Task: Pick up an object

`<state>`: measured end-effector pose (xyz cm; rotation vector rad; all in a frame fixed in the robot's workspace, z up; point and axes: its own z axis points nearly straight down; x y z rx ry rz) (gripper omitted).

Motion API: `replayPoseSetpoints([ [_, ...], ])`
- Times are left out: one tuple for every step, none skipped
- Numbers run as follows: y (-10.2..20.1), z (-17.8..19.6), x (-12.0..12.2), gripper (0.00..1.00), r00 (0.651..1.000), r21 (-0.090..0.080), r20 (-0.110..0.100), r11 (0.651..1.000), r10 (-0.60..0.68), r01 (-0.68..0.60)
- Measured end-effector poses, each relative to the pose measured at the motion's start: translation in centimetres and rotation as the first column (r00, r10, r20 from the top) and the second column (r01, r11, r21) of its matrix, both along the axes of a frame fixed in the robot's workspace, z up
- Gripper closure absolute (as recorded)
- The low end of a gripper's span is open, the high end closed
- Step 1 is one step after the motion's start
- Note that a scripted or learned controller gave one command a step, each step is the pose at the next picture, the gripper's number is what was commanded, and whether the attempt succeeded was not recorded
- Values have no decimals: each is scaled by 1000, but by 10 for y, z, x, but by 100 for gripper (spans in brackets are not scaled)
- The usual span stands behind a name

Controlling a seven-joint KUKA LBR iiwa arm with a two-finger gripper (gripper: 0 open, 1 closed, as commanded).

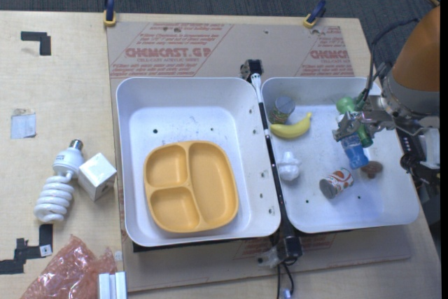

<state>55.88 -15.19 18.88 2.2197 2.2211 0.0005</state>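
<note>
You have a pale wooden surface (63, 94) carrying a brown board (210, 45) clamped at its far edge, and on that board sit two shallow white bins side by side. The left bin (133, 108) holds a yellow divided plate (190, 185) with three compartments, lying flat toward the near side. The right bin (392, 210) holds the small things you could pick. The arm (420, 59) comes in from the right, its orange band showing at the upper right, and the gripper (353, 126) hangs over the right side of the right bin. You cannot tell from this view whether the fingers are open or closed, because wires and metal parts crowd that spot. A blue bottle (355, 150) with a green cap (346, 106) lies right at the gripper, partly covered by it; whether it is gripped is unclear. Near the bin's left wall lies a banana (290, 127), touching a small tin can (283, 108) just behind it. A white crumpled lump (288, 168) sits nearer you by the same wall. An orange and white can (337, 183) lies tipped over toward the middle, with a small brown thing (373, 169) just to its right. Outside the bins, on the left, you see a spiral light bulb (57, 185) touching a white cube (97, 176), and a red mesh bag (70, 269) at the near edge
</note>
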Motion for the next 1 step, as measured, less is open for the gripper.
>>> replayPoseSetpoints([
  [40, 20, -1, 100, 1000, 0, 1, 1000, 0, 0],
])
